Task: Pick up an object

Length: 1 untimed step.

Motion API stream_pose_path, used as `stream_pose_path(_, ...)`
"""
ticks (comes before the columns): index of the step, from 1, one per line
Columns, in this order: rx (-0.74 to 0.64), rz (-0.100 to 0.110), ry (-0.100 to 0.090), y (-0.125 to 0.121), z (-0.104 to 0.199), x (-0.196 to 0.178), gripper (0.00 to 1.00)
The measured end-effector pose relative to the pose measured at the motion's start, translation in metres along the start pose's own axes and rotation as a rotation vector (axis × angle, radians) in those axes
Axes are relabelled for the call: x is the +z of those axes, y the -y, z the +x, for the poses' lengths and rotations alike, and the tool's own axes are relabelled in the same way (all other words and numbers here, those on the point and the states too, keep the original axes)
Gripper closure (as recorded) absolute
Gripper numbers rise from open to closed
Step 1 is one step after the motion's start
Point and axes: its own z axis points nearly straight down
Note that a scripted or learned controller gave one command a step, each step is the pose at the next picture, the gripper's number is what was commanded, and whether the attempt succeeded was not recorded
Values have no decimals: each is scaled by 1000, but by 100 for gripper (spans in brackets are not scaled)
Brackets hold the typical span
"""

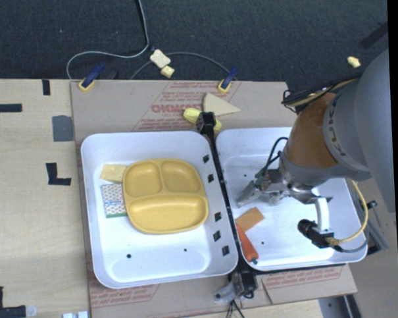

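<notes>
Pincer [253, 191] low in right bin [282, 253]; opening and any hold: cannot tell. Orange block [249, 219] just below-left, orange stick [247, 246] beyond it. Yellow plate [165, 195] far left, left bin [151, 269].

This is a robotics lab or test bench rather than a home or shop. Two shallow white bins [95, 192] sit side by side on a cardboard sheet [177, 103] held down by blue and yellow clamps [90, 77], on a pale wooden bench [30, 215] marked with black tape pieces [55, 174]. Loose cables [141, 32] trail over dark carpet [259, 27] behind, and a grey industrial arm [362, 128] with an orange band reaches in from the right.
</notes>
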Motion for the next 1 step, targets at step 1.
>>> stream_pose_path(1, -2, -6, 1, -122, -51, 11, 0)
